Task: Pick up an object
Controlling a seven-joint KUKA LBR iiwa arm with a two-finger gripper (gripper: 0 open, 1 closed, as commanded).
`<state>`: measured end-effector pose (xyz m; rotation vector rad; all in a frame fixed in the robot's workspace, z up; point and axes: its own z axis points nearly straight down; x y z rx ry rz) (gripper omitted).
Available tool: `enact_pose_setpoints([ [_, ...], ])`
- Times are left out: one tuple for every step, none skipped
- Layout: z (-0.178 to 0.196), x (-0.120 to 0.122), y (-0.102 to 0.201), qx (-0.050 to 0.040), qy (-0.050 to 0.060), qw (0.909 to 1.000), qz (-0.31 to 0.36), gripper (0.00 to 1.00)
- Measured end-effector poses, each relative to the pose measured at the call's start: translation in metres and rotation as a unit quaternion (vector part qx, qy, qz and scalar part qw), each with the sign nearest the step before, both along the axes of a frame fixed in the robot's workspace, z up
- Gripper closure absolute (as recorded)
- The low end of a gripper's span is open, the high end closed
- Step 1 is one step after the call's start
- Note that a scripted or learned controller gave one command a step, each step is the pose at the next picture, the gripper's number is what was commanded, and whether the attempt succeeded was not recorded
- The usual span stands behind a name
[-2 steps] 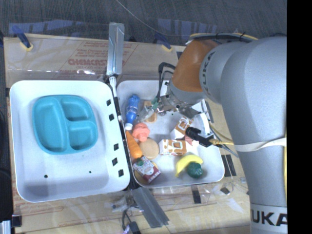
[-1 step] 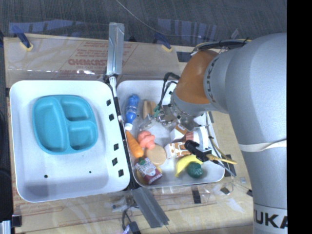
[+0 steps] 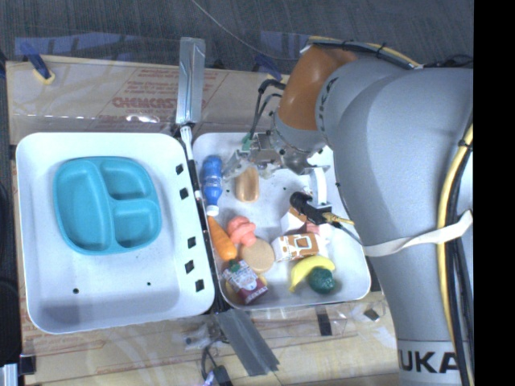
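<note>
Where it hangs over the right bin [image 3: 352, 284], the end effector [image 3: 256, 156] nears a tan bread roll [image 3: 246, 185].

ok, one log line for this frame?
gripper: over right bin, far end | nearest: tan bread roll, blue bottle | left bin: blue tray

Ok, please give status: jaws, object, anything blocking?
Gripper low in right bin, above tan bread roll. Nothing visibly held. Blue bottle close beside roll.
</note>
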<state>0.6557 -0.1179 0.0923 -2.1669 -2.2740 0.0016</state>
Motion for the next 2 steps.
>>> enact_pose_setpoints([
  [0.01,0.0,0.001,0.0001,0.001,1.0,0.003,1.0],
  [0.105,-0.061,0.088,0.0013,-0.004,0.9975,0.07,1.0],
])
